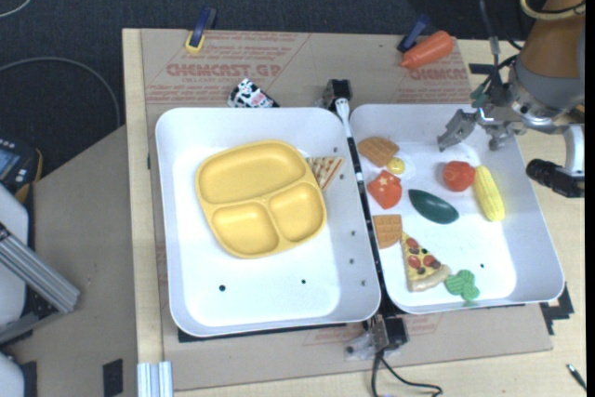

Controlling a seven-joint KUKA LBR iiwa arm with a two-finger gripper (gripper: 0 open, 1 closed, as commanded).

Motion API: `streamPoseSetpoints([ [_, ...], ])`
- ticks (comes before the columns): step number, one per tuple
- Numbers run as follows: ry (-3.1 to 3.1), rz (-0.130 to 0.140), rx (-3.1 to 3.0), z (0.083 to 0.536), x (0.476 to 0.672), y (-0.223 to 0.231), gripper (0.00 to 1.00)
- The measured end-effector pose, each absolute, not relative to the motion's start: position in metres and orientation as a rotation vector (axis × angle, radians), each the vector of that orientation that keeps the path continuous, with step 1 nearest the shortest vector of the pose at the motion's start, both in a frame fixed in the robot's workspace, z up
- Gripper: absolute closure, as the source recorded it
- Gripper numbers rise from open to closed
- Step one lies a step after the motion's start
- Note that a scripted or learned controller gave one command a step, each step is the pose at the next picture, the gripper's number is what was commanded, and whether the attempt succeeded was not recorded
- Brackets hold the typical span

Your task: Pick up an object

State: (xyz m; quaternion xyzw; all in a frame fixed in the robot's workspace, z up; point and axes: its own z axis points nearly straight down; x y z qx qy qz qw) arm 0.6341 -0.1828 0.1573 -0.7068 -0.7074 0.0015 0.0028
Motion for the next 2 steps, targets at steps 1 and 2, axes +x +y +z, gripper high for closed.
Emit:
streamPoseSetpoints([
  [1, -2.219, 0.004, -2.217, 0.115, 0.632, -0.180, 0.00],
  [2, -2.221, 0.003, -2.218, 0.083, 0.632, -0.179, 0.00],
])
